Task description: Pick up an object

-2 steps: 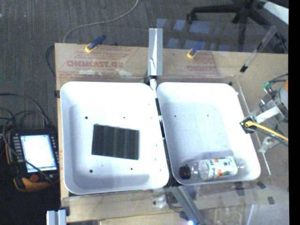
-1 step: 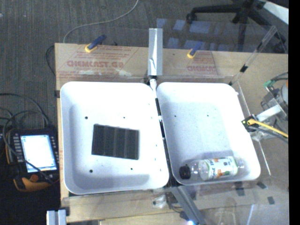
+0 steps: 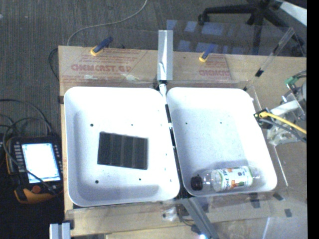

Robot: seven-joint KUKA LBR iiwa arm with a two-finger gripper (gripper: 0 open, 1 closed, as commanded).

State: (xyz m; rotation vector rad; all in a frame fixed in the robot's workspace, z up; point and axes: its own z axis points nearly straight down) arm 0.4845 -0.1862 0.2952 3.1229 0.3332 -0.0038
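Since nothing is in hand yet, the step is the approach and the choice of target. In the camera view, the bottle point(image 3: 227, 178) lies on its side in the right bin point(image 3: 209, 91), close along the near wall, with its dark cap toward the divider between the bins. A flat dark pad point(image 3: 122, 150) lies on the floor of the left bin point(image 3: 114, 89), well apart from every wall.

The gripper point(image 3: 294, 108) sits at the right edge, outside the right bin's rim among cables. It is too small and cluttered to tell whether it is released or clenched, and no object is seen in it.

The bottle looks the better pick — it stands proud of the floor, while the pad lies flush and probably offers no edge to catch. To do it well, the arm should likely come down from above over the labelled middle of the body and close across the short width, not along the length. The near wall crowds one side, so the descent needs to stay a little toward the bin's centre. The body is round and smooth and may roll or squirt out — a centred, slow close is safer.
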